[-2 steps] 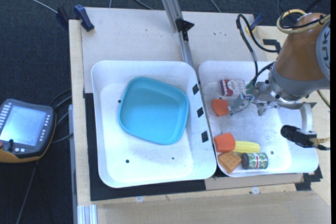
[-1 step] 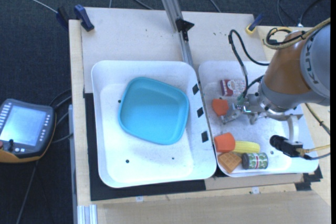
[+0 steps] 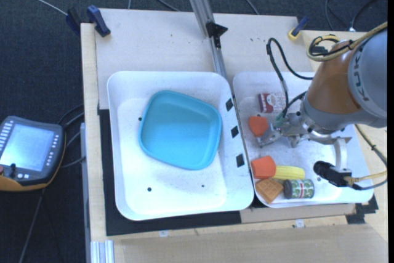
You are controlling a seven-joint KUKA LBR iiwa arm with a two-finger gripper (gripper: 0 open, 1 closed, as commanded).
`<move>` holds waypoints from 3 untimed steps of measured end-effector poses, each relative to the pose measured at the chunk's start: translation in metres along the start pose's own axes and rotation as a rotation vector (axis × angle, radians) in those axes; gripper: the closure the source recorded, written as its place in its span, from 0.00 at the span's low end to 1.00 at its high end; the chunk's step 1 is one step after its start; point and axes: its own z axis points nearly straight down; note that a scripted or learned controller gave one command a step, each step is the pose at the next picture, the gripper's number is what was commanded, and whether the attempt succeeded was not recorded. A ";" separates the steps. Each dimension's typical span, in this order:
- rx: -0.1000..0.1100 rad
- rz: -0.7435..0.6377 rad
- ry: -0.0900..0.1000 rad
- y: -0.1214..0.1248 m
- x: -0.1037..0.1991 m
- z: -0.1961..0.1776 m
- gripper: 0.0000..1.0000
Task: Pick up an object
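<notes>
Nearest the camera, along the front wall of the right bin [image 3: 308,201], sits a small cluster: a tan waffle [image 3: 269,189], a can [image 3: 300,188] lying on its side just beside it, a yellow corn piece [image 3: 288,172] behind them and an orange block [image 3: 263,166] touching the corn's left end. Any of these could serve as the object to pick, and all of them rest on the bin floor.

A little farther back, the tool [image 3: 275,132] hangs low over the middle of the right bin, at the end of the arm [image 3: 345,92] coming in from the right. Just to its left lies a red-orange piece [image 3: 258,125], very near the fingertips but not between them (as far as the slanted view lets me judge). Whether the fingers are apart or together I cannot tell; the metal parts blur into each other.

Behind that, a red-and-white packet [image 3: 269,102] lies near the bin's far side. In the left bin [image 3: 123,132] a blue plate [image 3: 180,129] lies alone.

My reading: the approach looks done, the grasp is not yet made, and lifting is left.
</notes>
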 end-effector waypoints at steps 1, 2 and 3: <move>-0.003 0.000 0.000 0.001 0.000 -0.011 1.00; -0.006 0.001 -0.001 -0.001 -0.009 -0.059 1.00; -0.007 -0.001 -0.001 0.005 0.001 -0.112 1.00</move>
